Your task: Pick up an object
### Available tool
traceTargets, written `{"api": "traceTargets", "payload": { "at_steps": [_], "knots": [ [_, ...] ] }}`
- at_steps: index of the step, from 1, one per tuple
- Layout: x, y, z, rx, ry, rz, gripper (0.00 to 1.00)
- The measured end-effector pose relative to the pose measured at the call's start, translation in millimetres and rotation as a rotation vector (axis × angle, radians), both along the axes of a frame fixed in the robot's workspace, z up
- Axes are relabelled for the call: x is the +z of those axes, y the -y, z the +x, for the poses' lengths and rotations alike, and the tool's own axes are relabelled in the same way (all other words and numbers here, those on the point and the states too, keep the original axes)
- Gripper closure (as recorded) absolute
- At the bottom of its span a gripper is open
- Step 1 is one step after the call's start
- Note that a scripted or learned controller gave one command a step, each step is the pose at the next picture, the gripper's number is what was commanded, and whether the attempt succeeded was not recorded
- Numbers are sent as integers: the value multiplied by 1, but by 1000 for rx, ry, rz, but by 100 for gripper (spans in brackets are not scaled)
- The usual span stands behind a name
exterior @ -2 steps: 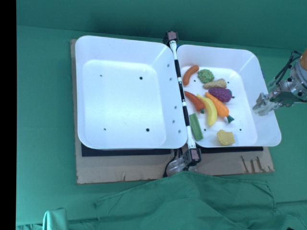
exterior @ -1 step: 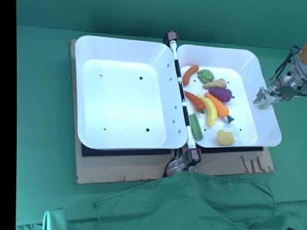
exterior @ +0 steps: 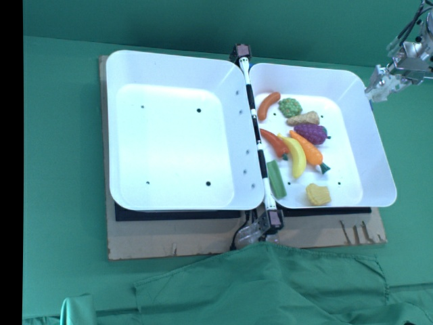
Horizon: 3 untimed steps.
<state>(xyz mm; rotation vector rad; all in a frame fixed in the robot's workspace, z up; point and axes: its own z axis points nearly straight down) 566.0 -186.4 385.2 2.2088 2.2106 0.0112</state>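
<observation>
Item: toy food pieces, lying loose in the right bin point(exterior: 352, 87), toward its 9 o'clock side.

Contents: orange sausage point(exterior: 268, 105) at 11 o'clock of the cluster; green broccoli point(exterior: 290, 107) and tan piece point(exterior: 304, 119) beside it; purple grapes point(exterior: 310, 133) at centre; banana point(exterior: 295, 156) and carrot point(exterior: 308, 150) touching, side by side; green cucumber point(exterior: 276, 179) against the divider point(exterior: 255, 131); yellow block point(exterior: 318, 194) alone at 5 o'clock.

Handling, judged: small, light, hard plastic, likely smooth and prone to slip. The yellow block stands apart from the rest, so it looks the easiest to take, gripped across its short sides.

Neighbour: left bin point(exterior: 176, 131). Both sit on cardboard point(exterior: 169, 246) over the green bench point(exterior: 61, 147).

End effector point(exterior: 380, 87): poised at 2 o'clock, just outside the right bin's corner, above the bench, carrying nothing. Spread of its grasp: cannot tell.
</observation>
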Motion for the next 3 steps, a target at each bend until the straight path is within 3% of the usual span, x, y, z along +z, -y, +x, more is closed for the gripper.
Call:
{"api": "traceTargets", "payload": {
  "at_steps": [2,3],
  "knots": [
    [14,0,-68,-5,-13,6,100],
    [98,-15,-43,-1,-2,2,100]
  ]
}}
